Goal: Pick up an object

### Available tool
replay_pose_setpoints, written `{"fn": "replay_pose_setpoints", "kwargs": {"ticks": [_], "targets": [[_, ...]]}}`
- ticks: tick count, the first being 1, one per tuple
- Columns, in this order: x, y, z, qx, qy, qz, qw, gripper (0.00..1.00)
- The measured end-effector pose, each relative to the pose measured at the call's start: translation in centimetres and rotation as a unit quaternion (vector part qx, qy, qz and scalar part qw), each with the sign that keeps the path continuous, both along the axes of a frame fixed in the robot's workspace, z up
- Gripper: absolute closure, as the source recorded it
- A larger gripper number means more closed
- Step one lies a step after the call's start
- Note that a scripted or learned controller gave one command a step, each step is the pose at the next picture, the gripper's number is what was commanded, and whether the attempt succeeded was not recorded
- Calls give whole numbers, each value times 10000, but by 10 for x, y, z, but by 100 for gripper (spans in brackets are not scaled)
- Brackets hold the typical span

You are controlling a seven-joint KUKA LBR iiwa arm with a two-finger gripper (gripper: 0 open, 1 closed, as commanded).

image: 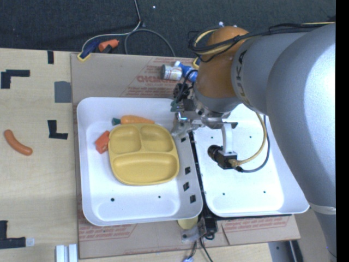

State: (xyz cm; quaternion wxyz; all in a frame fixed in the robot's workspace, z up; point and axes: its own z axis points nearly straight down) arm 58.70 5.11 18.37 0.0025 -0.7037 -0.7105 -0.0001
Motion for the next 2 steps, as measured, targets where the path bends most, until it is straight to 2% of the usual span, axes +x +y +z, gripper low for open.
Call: {"fn": "replay_pose_setpoints", "kwargs": {"ticks": [1, 2], "targets": [[31, -35, 0, -23, -17, -49, 10000, 100], [40, -52, 0, -20, -11, -47, 10000, 100]]}}
